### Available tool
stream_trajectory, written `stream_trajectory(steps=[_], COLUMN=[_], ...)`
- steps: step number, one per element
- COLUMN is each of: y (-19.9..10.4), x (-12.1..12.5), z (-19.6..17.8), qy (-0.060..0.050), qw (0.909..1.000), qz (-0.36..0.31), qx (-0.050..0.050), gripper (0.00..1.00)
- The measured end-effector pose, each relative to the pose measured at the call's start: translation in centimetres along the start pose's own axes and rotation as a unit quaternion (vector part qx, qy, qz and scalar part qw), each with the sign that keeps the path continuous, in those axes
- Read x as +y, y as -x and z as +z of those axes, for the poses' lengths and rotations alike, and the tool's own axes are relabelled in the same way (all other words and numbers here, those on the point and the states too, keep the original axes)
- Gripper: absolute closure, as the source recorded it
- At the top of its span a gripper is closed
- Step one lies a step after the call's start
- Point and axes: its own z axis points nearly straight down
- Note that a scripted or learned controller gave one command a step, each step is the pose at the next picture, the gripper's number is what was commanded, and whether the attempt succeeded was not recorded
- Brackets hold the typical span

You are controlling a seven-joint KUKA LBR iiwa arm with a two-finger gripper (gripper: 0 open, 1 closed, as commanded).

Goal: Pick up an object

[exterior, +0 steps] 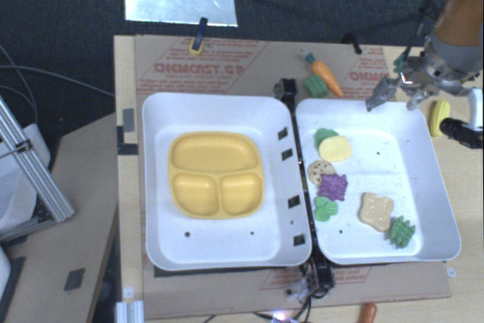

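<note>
Toys for picking are lying in the right bin point(423, 155), and more things are sitting around them. Going from the left, the left bin point(159, 163) is holding a yellow tray point(215, 172) with three parts. Behind the bins, on the brown board point(249, 60), a toy carrot point(327, 74) is lying outside, just past the far edge.

In the right bin, near its left side, a green and yellow toy point(333, 146) is sitting at the top of the group. Just below it a cookie point(319, 170) is touching a purple toy point(333, 186). Under that, a small green toy point(326, 209) is lying. More to the right, a slice of toast point(376, 211) is resting on the bin floor, and a dark green leafy toy point(401, 231) is sitting just beside it, near the front right corner.

At the far right, the gripper point(402, 92) is hanging over the back edge of the right bin. Its fingers point(380, 94) are spread apart and are holding nothing. It is well apart from all the toys.
</note>
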Motion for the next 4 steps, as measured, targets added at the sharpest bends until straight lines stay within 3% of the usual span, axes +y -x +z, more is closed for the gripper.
stream_trajectory(steps=[1,2,3,4], y=[-8.4,-10.9,-12.1,-12.0], x=[-5.3,-9.8,-14.2,-13.8], z=[-2.3,-3.6,4.8,3.3], qy=[-0.001,-0.001,-0.005,0.001], qw=[1.0000,1.0000,1.0000,1.0000], qz=[-0.003,-0.002,0.001,0.001], qx=[0.002,0.001,0.001,0.000], gripper=[0.00,0.00,0.00,1.00])
